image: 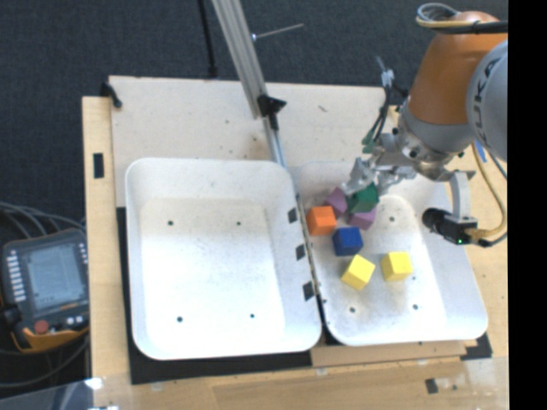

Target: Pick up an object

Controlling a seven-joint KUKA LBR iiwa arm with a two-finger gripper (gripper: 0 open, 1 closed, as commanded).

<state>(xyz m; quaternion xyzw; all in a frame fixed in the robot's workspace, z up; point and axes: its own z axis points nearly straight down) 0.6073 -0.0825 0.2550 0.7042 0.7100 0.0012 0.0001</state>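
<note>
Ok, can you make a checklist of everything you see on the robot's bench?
Surface: pale wooden bench bearing two shallow white bins, left bin and right bin.
Job's things: in the right bin, an orange cube, blue cube, two yellow cubes, purple blocks, a green block.
Clutter: nothing seen.
Grippers: gripper low over the purple and green blocks.
Cables: black cables left of the bench.
Surroundings: handheld control pendant, slanted metal pole, dark carpet.

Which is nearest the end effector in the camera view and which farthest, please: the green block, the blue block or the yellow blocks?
From the end effector:
1. Green block, right at its tip.
2. Blue block, below it, mid-bin.
3. Two yellow blocks, lower still; too close to rank.
</note>
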